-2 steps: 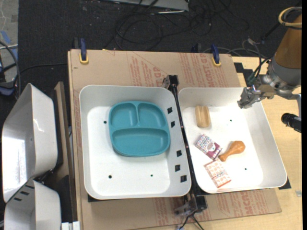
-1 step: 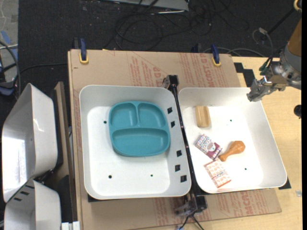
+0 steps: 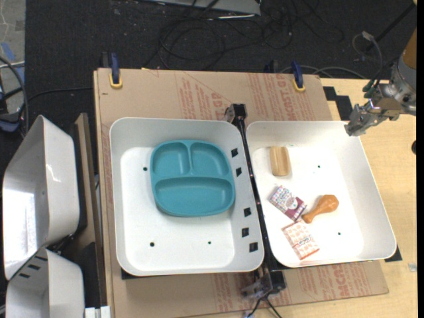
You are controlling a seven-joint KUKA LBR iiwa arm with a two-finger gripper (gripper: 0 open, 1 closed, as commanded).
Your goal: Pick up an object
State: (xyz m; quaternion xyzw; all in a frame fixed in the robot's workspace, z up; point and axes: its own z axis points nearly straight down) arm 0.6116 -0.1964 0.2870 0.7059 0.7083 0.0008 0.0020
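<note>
A: Where does the tool sit?

B: It hangs at about two o'clock from the middle of the view, over the far right corner of the right bin, on the grey arm that comes in from the right. Whether its fingers are apart or closed cannot be told at this size, and nothing shows between them.

A: And the things that could be picked up?

B: All four lie in the right bin. A tan bread roll lies toward eleven o'clock of that bin's floor, its long axis running twelve to six. A toy drumstick lies near the middle, long axis running from about two o'clock to eight o'clock, the thick end up at two and the narrow bone end pointing down to eight.

A: The packets?

B: A pink and white packet lies just beside the drumstick's bone end, on its nine o'clock side, tilted with its long axis from ten to four. A red and white packet lies at six o'clock of the drumstick, near the bin's front edge, long axis roughly eleven to five.

A: The left bin?

B: The left bin holds a teal divided plate, lying flat, two small compartments at its twelve o'clock side and one wide one at six. Both bins rest on the desk.
</note>
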